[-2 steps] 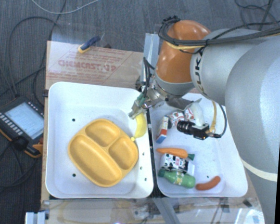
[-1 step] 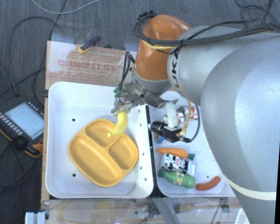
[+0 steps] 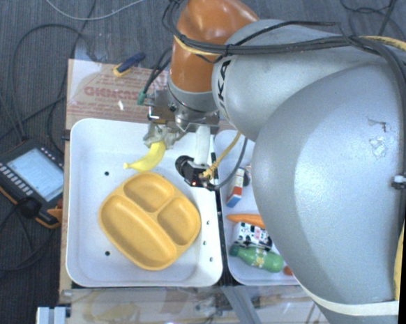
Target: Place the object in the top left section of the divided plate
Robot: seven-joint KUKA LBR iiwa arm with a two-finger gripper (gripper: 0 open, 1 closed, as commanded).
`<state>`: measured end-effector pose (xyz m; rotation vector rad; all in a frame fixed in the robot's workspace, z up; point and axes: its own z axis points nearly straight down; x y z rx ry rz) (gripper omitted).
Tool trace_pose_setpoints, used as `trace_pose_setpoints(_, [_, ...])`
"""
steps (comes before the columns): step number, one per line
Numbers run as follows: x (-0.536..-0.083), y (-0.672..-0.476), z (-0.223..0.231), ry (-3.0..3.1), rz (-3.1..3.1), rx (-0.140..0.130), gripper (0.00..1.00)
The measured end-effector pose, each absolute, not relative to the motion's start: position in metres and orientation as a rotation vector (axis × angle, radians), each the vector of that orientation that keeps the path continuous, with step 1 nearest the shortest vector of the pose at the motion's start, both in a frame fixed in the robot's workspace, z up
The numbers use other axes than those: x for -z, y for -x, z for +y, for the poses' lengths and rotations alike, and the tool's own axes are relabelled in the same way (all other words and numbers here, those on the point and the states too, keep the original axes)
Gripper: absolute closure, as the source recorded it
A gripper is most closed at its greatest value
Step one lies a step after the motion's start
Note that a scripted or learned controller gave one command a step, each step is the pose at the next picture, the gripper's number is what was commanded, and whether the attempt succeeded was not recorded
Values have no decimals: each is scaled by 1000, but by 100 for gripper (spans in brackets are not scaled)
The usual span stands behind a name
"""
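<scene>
A yellow divided plate (image 3: 149, 220) lies in the left white bin (image 3: 89, 184), with three sections. A small yellow banana (image 3: 147, 159) hangs just above the plate's far edge, its upper end between the fingers of my gripper (image 3: 157, 137). The gripper is shut on the banana, which droops down and to the left. The grey arm with its orange band (image 3: 202, 35) reaches in from the right and covers most of the right bin.
The right bin (image 3: 251, 266) holds a green bottle (image 3: 258, 258), an orange carrot-like piece (image 3: 244, 218), a black-and-white patterned item (image 3: 253, 234) and a small box (image 3: 236, 188). A cardboard sheet (image 3: 110, 98) lies behind the left bin. A teach pendant (image 3: 27, 175) sits to the left.
</scene>
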<state>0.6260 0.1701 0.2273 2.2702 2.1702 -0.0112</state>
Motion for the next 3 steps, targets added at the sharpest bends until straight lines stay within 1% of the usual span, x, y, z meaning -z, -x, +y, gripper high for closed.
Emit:
trace_pose_setpoints(1, [-195, -574, 149, -2170, 2273, 12, 100])
trace_pose_setpoints(2, [-168, -623, 156, -2055, 2377, 12, 100])
trace_pose_setpoints(3, [-181, -593, 76, -2253, 2193, 12, 100])
